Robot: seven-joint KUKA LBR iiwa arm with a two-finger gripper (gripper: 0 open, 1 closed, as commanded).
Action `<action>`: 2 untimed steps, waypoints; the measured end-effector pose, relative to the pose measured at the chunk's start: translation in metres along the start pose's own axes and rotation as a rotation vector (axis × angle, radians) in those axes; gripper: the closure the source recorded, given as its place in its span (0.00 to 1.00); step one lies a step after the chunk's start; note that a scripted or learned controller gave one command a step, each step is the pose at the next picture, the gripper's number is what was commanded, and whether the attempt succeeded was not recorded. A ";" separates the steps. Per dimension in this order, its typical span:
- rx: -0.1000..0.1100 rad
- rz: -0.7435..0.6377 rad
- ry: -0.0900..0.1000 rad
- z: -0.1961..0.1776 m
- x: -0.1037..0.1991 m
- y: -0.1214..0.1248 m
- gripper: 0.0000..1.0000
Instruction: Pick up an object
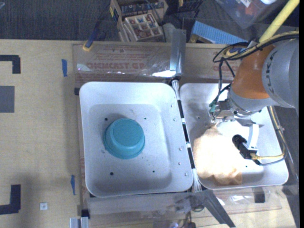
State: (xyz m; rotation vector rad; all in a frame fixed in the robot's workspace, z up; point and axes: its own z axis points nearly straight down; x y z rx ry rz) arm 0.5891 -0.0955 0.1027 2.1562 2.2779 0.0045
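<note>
Left bin [90, 103]: teal bowl [124, 137] upside down at centre, untouched. Right bin [280, 175]: tan cloth-like lump [216, 158], overexposed, identity unclear. Gripper [223, 114] sits low just above the lump; wrist hides the fingers, so grip cannot be told. Nothing visibly lifted; pick not yet done.

"KUKA" lettering on arm [280, 75]

Arm [273, 75] reaches in over right bin [280, 175]; orange wrist band above bin's far half; gripper [219, 114] pointing down.
</note>
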 end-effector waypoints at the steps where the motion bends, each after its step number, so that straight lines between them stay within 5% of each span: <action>1: 0.001 -0.284 0.000 -0.083 0.028 0.063 1.00; 2: 0.001 -0.251 0.000 -0.127 0.052 0.082 1.00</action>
